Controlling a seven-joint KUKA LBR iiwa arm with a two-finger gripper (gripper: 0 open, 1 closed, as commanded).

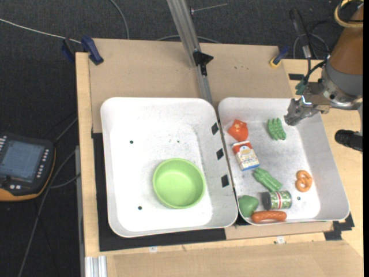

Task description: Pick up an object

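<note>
We see the gripper (294, 113) above the right bin (323, 154), just right of a green toy (277, 128), its grasp state we cannot tell.

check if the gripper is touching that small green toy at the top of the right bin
Apart. The camera view shows bare white bin floor between the gripper and the small green toy.

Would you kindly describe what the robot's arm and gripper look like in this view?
The arm shows a rounded orange band above a grey metallic wrist ring. Dark cables run along its left side. Below hangs a small grey gripper with a bluish fitting near its top.
</note>
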